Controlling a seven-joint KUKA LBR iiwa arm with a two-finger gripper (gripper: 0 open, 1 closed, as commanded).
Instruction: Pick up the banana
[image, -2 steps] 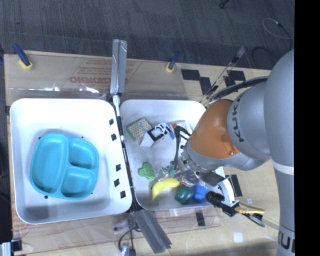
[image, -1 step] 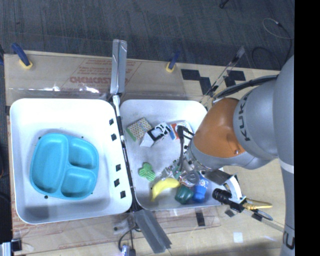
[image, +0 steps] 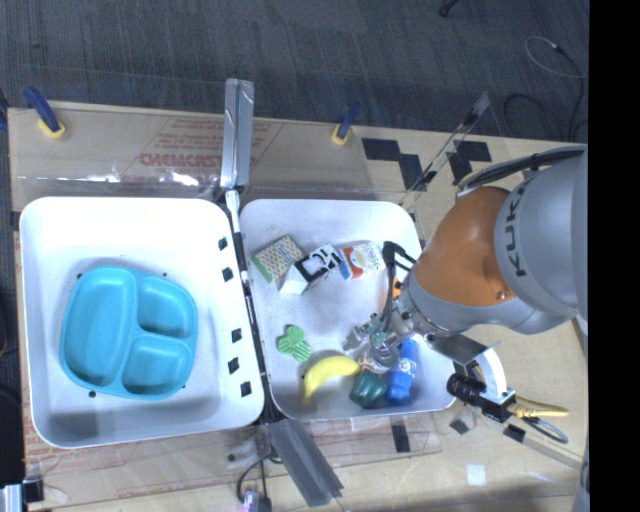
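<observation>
The yellow banana lies curved near the front edge of the right bin. My gripper hangs low over that bin, just right of and slightly behind the banana, under the orange wrist band. Its tip sits among a dark green object and a blue bottle. Nothing of the banana lies between the fingers.
The right bin also holds a small green toy, a patterned box, a black-and-white carton and a colourful packet. In the left bin rests a blue divided plate. A metal divider rises between the bins.
</observation>
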